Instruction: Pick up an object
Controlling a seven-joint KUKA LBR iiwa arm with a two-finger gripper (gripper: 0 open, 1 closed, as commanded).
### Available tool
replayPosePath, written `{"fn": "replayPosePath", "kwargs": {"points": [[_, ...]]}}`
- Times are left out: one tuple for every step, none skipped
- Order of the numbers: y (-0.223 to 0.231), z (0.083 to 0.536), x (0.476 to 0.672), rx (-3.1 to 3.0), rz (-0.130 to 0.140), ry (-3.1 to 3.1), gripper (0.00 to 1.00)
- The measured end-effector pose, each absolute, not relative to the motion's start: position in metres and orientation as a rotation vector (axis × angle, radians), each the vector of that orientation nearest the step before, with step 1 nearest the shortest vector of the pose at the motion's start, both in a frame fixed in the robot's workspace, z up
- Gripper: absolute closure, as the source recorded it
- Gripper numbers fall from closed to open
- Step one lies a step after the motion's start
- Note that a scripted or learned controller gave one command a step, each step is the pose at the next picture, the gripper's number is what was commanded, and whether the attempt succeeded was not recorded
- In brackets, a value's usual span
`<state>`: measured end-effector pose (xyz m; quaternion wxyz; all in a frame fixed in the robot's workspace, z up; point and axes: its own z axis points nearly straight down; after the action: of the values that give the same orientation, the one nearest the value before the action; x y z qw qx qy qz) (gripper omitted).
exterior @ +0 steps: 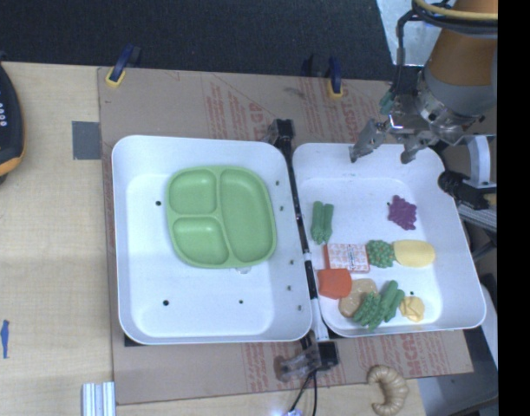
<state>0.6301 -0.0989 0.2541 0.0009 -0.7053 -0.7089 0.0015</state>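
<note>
My gripper (384,152) hangs open over the far edge of the right bin (473,295), its two fingers spread with nothing between them. Below it in that bin lie a purple grape bunch (402,212), a green pod (322,222), a patterned white-and-red packet (348,256), a green broccoli-like piece (381,253), a yellow lemon (414,253), a red block (335,282), a tan cookie (358,293), green beans (379,304) and a small yellow piece (411,308). All of them sit apart from the fingers.
The left bin (143,302) holds a green divided plate (221,216). A tan curled toy (389,386) lies on the cardboard in front of the right bin. A black-and-orange handset (0,124) rests at the bench's left edge. Clamps (335,78) pin the cardboard at the back.
</note>
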Motion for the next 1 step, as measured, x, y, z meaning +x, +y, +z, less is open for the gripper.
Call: {"fn": "replayPosePath", "kwargs": {"points": [[-0.0985, 0.1572, 0.5639, -2.208, 0.019, -2.215, 0.0]]}}
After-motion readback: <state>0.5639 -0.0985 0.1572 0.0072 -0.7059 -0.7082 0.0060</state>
